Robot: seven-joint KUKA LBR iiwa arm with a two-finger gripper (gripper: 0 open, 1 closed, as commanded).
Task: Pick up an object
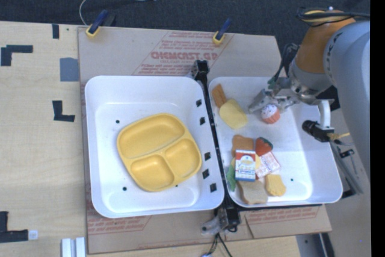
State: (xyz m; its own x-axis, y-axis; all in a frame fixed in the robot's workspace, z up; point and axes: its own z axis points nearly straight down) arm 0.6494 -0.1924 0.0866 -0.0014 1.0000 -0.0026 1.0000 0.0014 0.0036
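A: We see the grey arm with its orange band (319,48) coming in from three o'clock, and its two-finger gripper (272,104) sits low over the upper part of the right shallow white bin (313,186).

B: Is the claw spread or pressed together?

A: We cannot tell; the metal parts blur together there. A small round white-and-orange object (271,114) lies right at the gripper's tip, touching it or just under it, but we cannot see it pinched between anything.

B: What else do we have in that bin?

A: At nine o'clock from the round object, just beside it, lies a pale yellow rounded block (232,114), and at eleven o'clock of that block a small orange-brown strip (218,95) rests near the bin's left wall. Toward six o'clock we find a cluster: a red strawberry-shaped toy (264,145), a small printed carton with a blue base (245,166), a white and red packet (268,163), a tan bread-slice shape (252,192) and a yellow-orange lump (276,185), all touching or nearly so.

B: And the left white bin (99,129)?

A: We see a yellow plastic divided tray with three compartments (158,151) lying flat near its middle, well apart from the gripper.
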